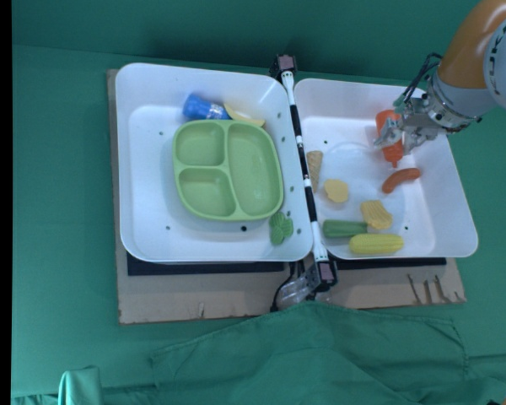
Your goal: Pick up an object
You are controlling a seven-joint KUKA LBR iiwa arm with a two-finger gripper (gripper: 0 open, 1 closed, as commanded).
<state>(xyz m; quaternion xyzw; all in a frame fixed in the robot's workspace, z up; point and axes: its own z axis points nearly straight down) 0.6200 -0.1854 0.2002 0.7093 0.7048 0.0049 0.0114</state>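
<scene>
Clutter lies mostly below and to the left of my gripper (399, 136), which hangs over the upper right part of the right white bin (455, 226). An orange carrot-shaped plastic toy (390, 133) sits right at my fingertips; whether my fingers are spread or closed on it I cannot tell, since they overlap it from this angle. Just below me lies a reddish-brown toy sausage (401, 179), apart from the carrot. Further down and leftward are a ridged yellow chip-like piece (375, 214), a small round yellow piece (336, 191), a tan cone-shaped piece (314, 168), a dark green cucumber-shaped toy (345, 228) and a yellow corn cob toy (376, 244) near the bin's lower rim.

The bin's far rim and right wall are close to me. Well to my left, past the divider, the left white bin (143, 142) holds a light green three-compartment plastic plate (228, 170), a blue cup on its side (202, 107), a yellow wedge (244, 114) and a green leafy piece (280, 226).
</scene>
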